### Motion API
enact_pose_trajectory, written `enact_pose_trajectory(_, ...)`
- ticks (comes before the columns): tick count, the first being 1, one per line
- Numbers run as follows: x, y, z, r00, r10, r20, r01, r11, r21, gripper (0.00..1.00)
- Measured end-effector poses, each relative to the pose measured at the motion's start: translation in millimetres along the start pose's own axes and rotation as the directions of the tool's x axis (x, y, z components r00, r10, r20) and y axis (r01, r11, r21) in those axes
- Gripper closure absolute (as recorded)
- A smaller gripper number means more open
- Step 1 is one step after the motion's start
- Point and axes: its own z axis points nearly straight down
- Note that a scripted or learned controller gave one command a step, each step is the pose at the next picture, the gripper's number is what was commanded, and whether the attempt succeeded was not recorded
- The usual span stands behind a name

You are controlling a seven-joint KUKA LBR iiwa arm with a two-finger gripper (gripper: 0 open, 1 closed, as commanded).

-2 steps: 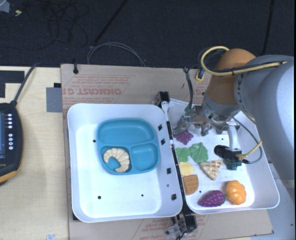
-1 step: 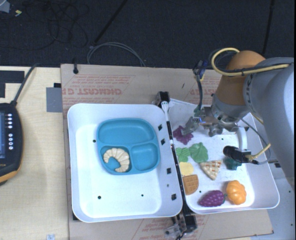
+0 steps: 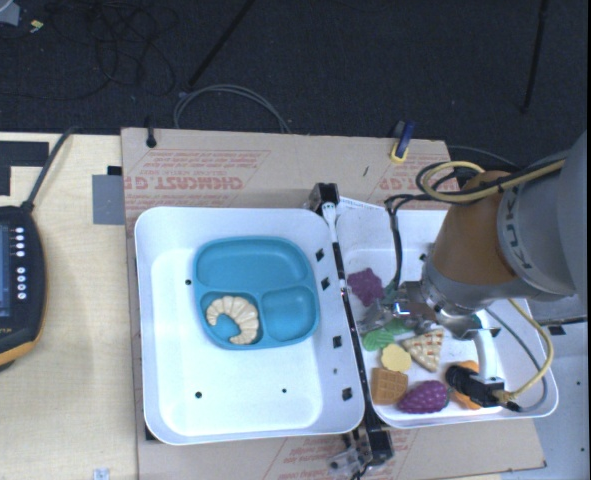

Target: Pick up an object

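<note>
The right bin holds several toy foods. A dark purple bunch lies near its left wall. Below it come a green piece, a yellow piece, a tan waffle wedge, a square brown cracker, a purple grape bunch and an orange piece. My gripper hangs low over the bin's left half, between the dark purple bunch and the green piece, close to both. Nothing can be seen held in it. The arm's wrist covers the bin's right middle.
The left bin carries a blue divided plate with a croissant in its lower left compartment. A ridge divides the bins. A tablet lies on the bench at far left.
</note>
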Motion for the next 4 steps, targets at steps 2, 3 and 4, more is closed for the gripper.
enact_pose_trajectory(2,-9.8,-2.2,-0.4,1.0,0.0,0.002,0.0,1.0,-0.004,0.0)
enact_pose_trajectory(3,5.4,76.1,-2.6,1.0,-0.006,0.003,0.006,1.0,-0.015,0.0)
enact_pose_trajectory(4,2.8,26.1,-0.9,1.0,-0.002,0.003,0.002,1.0,-0.005,0.0)
